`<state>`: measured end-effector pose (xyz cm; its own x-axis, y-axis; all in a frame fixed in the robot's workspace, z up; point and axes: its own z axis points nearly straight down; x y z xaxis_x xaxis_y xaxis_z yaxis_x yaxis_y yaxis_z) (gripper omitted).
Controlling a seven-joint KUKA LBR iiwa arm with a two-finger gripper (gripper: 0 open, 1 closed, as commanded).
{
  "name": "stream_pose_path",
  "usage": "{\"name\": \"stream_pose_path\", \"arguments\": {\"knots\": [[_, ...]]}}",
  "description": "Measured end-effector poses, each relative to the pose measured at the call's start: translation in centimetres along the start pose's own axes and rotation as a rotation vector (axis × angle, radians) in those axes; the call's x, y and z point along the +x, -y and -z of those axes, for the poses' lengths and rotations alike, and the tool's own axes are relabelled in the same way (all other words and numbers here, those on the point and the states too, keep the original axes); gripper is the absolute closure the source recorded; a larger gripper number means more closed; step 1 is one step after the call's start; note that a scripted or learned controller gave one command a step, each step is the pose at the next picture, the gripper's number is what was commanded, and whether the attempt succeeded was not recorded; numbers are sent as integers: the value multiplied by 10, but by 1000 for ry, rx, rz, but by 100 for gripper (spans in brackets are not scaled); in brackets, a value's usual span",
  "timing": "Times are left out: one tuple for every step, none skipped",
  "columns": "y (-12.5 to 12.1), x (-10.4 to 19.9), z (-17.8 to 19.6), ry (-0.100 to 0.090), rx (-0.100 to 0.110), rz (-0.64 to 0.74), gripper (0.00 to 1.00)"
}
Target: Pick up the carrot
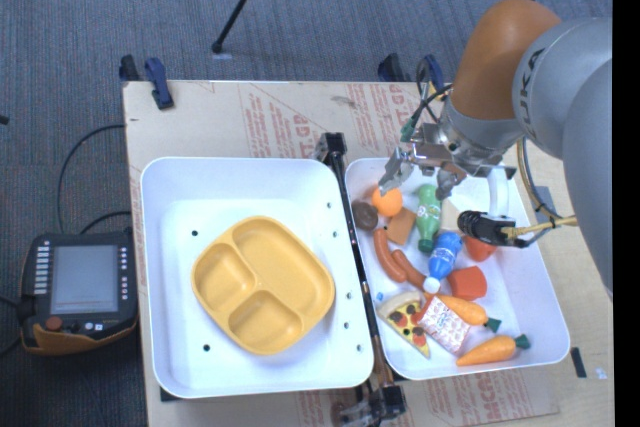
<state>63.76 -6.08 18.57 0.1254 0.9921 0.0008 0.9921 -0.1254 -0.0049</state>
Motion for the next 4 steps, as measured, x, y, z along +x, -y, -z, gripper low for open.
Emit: {"name": "stream_pose_path", "arguments": {"knots": [[-1,-33,-84,0,1,-410,0],[-1,-32,-75,-1,5,-408,100],[36,-27,-100,-1,0,-141,100],[35,-27,-99,0,0,-142,0]]}}
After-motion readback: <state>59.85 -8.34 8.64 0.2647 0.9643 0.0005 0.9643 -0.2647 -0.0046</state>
